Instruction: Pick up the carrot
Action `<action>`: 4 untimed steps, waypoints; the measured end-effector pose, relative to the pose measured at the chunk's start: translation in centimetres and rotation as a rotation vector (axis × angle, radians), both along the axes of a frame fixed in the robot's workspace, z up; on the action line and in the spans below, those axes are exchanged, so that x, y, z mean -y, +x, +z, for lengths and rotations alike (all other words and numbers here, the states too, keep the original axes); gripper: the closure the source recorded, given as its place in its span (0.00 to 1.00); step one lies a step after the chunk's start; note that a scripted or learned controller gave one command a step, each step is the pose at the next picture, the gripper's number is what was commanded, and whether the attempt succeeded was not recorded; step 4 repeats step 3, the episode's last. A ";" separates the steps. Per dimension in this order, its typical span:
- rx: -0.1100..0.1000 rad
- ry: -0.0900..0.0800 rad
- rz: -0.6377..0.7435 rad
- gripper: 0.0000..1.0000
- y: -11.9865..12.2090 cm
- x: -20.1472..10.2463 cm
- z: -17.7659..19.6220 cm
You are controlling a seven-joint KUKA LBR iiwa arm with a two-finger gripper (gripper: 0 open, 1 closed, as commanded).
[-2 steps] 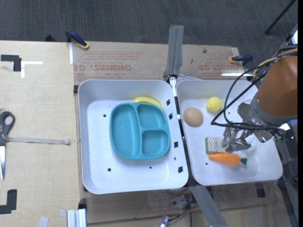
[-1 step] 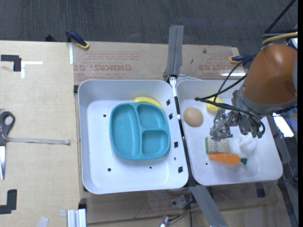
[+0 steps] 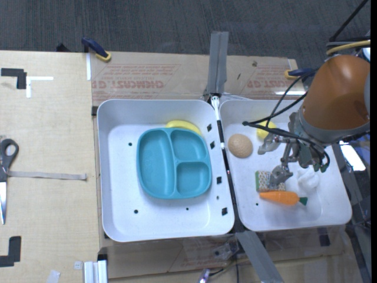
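The orange carrot [image 3: 280, 197] with a green tip lies flat near the front of the right bin [image 3: 330, 214], pointing left. My gripper [image 3: 280, 173] hangs just above and behind it, over a small green and white packet [image 3: 266, 180]. The carrot rests on the bin floor, apart from the gripper. The arm's orange band [image 3: 341, 93] covers the bin's back right part.
A tan egg-shaped object [image 3: 240, 145], a yellow item [image 3: 263, 132] and a white object [image 3: 308, 180] share the right bin. The left bin [image 3: 118, 217] holds a blue divided plate [image 3: 174, 162] with a yellow object [image 3: 184, 125] behind it. Scissors [image 3: 6, 158] lie far left.
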State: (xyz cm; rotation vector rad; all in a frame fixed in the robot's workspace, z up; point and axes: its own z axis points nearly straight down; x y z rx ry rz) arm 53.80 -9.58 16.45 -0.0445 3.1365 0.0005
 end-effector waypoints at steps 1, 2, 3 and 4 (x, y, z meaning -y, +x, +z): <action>0.013 -0.002 0.038 0.00 -3.7 0.9 -6.6; 0.029 -0.004 0.041 1.00 -3.2 0.9 -5.4; 0.001 -0.001 0.207 1.00 1.0 7.1 0.9; 0.001 -0.001 0.207 1.00 1.0 7.1 0.9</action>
